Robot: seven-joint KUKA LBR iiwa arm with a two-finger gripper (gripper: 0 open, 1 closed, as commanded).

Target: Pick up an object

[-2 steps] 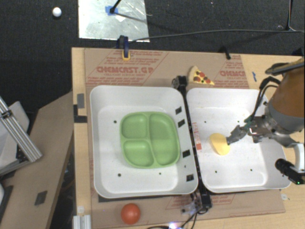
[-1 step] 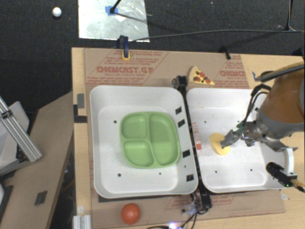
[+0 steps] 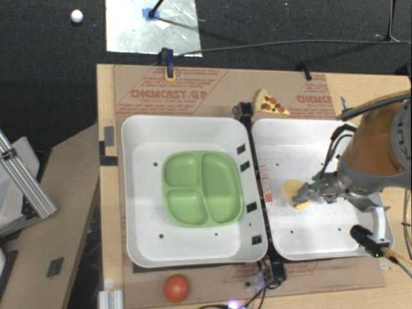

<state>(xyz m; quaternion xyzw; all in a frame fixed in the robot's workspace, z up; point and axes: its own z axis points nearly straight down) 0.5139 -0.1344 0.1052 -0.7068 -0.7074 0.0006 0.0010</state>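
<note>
Two shallow white bins sit side by side on the brown bench (image 3: pixel 212 85), meeting along a dark seam down the middle. The left bin (image 3: pixel 138 172) carries a pale green divided plate (image 3: pixel 202 188) with four compartments, lying flat near its centre. The right bin (image 3: pixel 302 237) has a small yellow object (image 3: pixel 293 188) lying flat close to its left wall, about halfway between the far and near edges; I cannot make out what it is beyond a rounded yellow shape.

The arm comes in from the right, its orange band (image 3: pixel 380 140) bulky over the right edge of that bin, with dark cables looping down beside it. The gripper (image 3: pixel 304 199) is low over the bin floor, right at the near right side of the yellow object. Something yellow shows at its tip, but whether that piece sits between the fingers or just lies beneath them I cannot tell, nor can I see how far apart they stand.

Outside the bins, a toy pizza slice (image 3: pixel 270 103) lies on the bench just past the far left corner of the right bin. A red-orange ball (image 3: pixel 176 288) rests on the bench beyond the near edge of the left bin. A blue and yellow clamp (image 3: pixel 168 64) grips the far edge of the bench. Past it, a silvery sheet (image 3: pixel 152 17) lies on the dark floor, with a small white ball (image 3: pixel 77 16) well to its left.
</note>
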